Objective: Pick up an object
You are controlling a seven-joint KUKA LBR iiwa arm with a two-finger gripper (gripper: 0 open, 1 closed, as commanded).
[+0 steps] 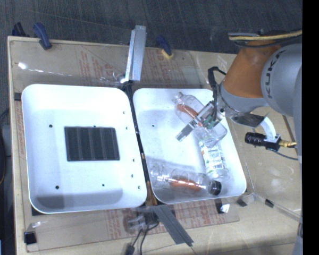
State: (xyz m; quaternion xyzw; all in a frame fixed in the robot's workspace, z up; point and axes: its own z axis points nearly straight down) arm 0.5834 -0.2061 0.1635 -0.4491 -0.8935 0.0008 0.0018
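Three clear plastic bottles lie in the right bin [149,142]. One with an orange insert [185,106] rests near the bin's far edge. A labelled one [215,158] lies along the right wall. The third [181,180], with an orange insert and a black cap, lies along the near wall. My gripper [187,130] hangs low over the middle of this bin, just in front of the far bottle and left of the labelled one, pointing toward the lower left. Nothing shows between its tips.
A black ridged rectangular block [92,143] lies flat in the middle of the left bin [37,110]. A metal bar [135,54] stands behind the gap between the bins, with blue clamps [41,34] along the bench's far edge.
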